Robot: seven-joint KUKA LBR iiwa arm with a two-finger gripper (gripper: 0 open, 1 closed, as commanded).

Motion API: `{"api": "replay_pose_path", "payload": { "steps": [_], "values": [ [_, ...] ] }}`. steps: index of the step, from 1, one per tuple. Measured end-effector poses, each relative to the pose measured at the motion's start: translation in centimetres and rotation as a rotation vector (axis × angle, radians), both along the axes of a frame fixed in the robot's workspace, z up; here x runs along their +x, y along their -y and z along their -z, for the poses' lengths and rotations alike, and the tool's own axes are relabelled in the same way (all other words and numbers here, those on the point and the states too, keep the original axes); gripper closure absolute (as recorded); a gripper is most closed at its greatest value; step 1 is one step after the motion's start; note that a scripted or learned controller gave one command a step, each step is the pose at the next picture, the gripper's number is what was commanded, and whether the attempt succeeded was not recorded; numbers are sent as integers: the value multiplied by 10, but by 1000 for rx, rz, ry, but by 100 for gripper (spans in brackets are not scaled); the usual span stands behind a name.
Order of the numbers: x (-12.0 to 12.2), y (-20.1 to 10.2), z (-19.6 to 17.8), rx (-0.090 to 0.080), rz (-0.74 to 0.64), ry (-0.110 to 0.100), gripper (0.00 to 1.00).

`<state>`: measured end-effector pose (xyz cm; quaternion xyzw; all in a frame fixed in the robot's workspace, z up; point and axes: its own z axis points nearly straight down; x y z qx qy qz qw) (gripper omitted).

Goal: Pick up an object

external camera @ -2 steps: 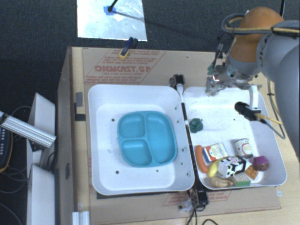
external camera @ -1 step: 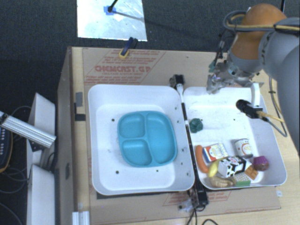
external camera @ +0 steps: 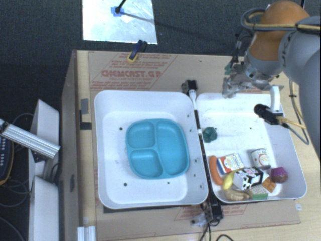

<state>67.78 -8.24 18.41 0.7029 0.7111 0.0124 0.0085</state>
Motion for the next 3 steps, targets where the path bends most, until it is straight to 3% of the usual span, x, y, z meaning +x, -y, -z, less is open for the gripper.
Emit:
{"api": "replay_pose_path", "payload": {
  "steps": [3],
  "values": [
    [3,-2,-33,4,-6,11,100]
  ]
}}
